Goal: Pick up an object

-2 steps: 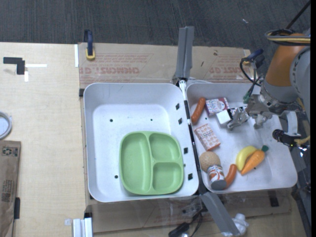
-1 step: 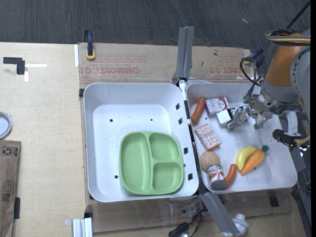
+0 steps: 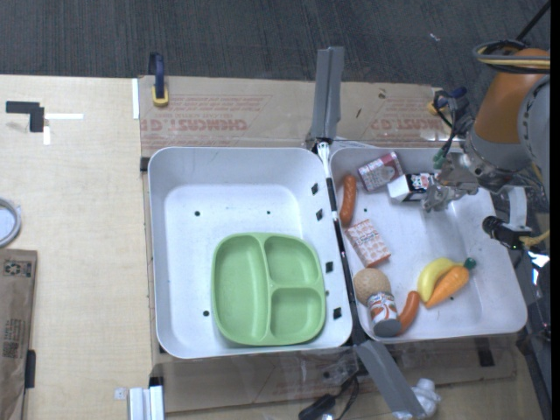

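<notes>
Lowest in the frame among the bin contents, a small can [image 3: 382,311] with a red-and-white label lies against the bottom rim of the right bin [image 3: 499,318], with a little sausage [image 3: 409,309] leaning just to its right and a tan round ball [image 3: 372,283] touching it from above. Right of these, a banana [image 3: 433,276] and a carrot [image 3: 451,283] (its green tip pointing to the upper right) lie pressed together. A pink packet [image 3: 368,241] rests near the bin's left wall, and a longer red-orange sausage [image 3: 348,199] lies upright in the picture just above it, along the divider between the bins.

At the upper part of the right bin, a dark-red box [image 3: 378,171] sits tilted, with a small white-and-black carton [image 3: 409,185] just beside it on the right. The gripper [image 3: 437,199] comes down at the upper right of the frame, its tip right next to that carton; whether the fingers are spread or pressed together cannot be told, since they blur against the white floor. Nothing can be seen held in it.

The left bin [image 3: 175,234] holds a green divided plate [image 3: 269,289] in its lower middle, three compartments facing up. A blue-and-yellow clamp [image 3: 157,79] stands on the cardboard above the left bin.
</notes>
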### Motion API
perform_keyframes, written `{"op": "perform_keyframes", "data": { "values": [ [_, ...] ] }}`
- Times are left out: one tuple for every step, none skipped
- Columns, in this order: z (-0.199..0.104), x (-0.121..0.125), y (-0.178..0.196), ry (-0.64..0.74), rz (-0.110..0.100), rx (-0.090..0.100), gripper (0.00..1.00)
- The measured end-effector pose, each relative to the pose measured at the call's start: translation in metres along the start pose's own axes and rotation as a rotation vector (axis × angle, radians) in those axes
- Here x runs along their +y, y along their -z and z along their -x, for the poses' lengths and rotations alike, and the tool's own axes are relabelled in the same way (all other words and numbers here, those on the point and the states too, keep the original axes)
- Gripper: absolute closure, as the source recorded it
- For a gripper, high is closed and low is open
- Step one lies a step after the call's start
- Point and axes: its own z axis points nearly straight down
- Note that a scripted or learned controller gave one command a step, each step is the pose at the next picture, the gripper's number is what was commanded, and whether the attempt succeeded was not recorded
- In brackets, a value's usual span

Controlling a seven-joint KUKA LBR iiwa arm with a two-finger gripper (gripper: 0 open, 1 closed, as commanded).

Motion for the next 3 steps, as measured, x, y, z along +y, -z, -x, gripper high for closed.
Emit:
{"op": "perform_keyframes", "data": {
  "values": [
    [0.000,0.000,0.000,0.001,0.000,0.000,0.00],
    [0.000,0.000,0.011,0.002,0.002,-0.002,1.00],
    [0.000,0.000,0.010,0.002,0.001,-0.002,0.00]
  ]
}}
